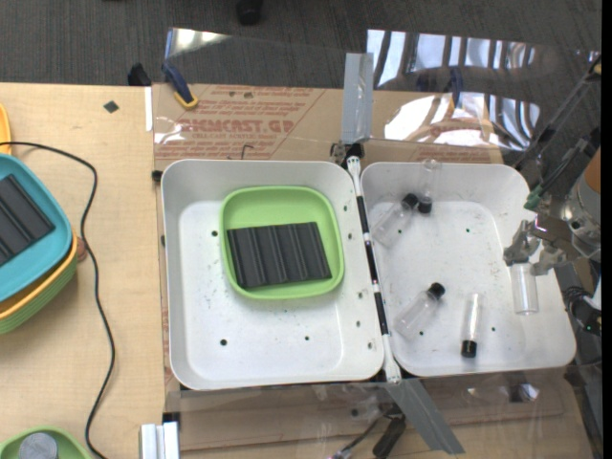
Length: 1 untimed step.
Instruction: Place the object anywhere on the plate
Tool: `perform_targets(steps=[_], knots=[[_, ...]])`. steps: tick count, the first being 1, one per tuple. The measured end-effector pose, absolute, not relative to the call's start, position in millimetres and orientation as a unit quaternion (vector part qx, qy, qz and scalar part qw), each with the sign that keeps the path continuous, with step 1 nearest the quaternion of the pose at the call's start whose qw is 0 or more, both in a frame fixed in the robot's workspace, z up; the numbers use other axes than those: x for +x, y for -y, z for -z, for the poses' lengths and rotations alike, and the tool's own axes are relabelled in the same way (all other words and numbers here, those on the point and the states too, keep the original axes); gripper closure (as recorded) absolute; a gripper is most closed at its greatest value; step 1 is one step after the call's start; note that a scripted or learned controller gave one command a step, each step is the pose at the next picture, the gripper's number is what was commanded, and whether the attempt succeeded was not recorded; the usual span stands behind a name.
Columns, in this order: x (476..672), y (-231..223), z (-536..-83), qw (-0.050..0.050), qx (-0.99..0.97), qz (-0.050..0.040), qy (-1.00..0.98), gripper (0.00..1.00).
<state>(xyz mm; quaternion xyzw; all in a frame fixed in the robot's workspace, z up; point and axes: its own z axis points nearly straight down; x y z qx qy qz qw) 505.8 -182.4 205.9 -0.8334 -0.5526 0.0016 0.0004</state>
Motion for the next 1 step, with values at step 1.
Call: perform_targets(steps=[1], knots=[[505.8, 182.5, -205.9, 0.000, -0.833, -0.0016, 0.553, 0.00]])
